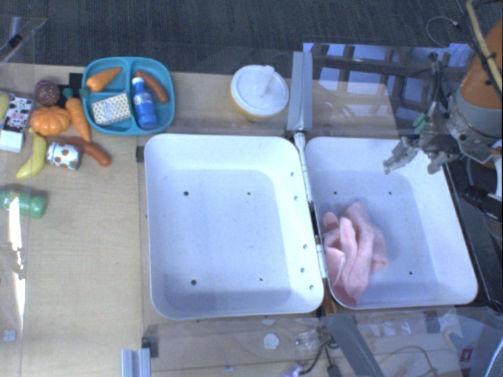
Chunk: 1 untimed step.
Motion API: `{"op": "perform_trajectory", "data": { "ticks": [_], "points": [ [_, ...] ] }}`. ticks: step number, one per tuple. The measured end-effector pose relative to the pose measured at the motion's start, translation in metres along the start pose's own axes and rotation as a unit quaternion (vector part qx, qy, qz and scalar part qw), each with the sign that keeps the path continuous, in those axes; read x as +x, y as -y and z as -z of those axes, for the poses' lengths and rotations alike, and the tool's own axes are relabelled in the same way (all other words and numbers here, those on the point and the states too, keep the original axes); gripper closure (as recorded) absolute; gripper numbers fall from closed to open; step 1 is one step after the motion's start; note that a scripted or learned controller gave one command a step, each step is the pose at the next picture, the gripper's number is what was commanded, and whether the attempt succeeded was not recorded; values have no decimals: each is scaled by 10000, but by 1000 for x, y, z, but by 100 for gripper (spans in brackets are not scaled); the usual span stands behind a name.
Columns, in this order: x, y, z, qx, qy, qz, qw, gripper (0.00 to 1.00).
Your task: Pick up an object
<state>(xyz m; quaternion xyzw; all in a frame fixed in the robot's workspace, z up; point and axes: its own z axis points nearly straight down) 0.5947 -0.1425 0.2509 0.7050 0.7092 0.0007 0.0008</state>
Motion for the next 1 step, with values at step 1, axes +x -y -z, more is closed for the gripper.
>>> {"op": "perform_trajectory", "data": {
  "ticks": [1],
  "points": [
    [32,39,-156,-16,0,365,9993,0]
  ]
}}
